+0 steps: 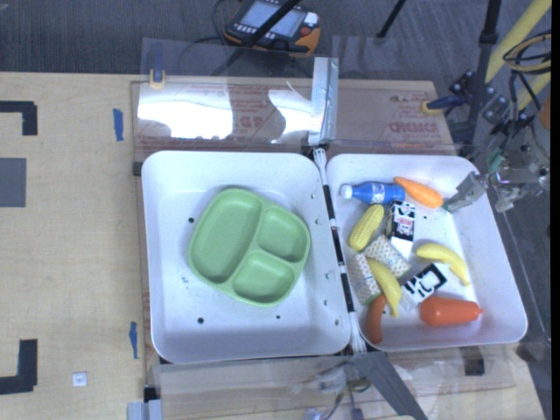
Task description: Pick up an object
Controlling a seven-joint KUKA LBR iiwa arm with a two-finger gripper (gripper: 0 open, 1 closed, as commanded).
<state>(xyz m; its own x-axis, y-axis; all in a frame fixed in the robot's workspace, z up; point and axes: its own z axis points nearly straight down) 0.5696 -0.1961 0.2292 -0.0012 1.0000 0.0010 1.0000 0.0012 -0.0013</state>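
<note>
Camera view: end effector (462, 196) at right bin's (503, 261) far right rim, aperture indiscernible, nothing visibly between its fingers.

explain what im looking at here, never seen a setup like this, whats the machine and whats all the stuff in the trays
One camera, fixed above a bench, looks down at a slant on two shallow white bins side by side. The left bin holds a green divided plate. The right bin holds toy food and small items: a blue bottle, a carrot, a corn cob, two bananas, a red-orange piece and some black-and-white packets. The machine is a robot arm reaching in from the right; its gripper sits over the right bin's upper right corner. Its job is to pick something up. I see nothing between its fingers, and I cannot tell how they stand.
</note>
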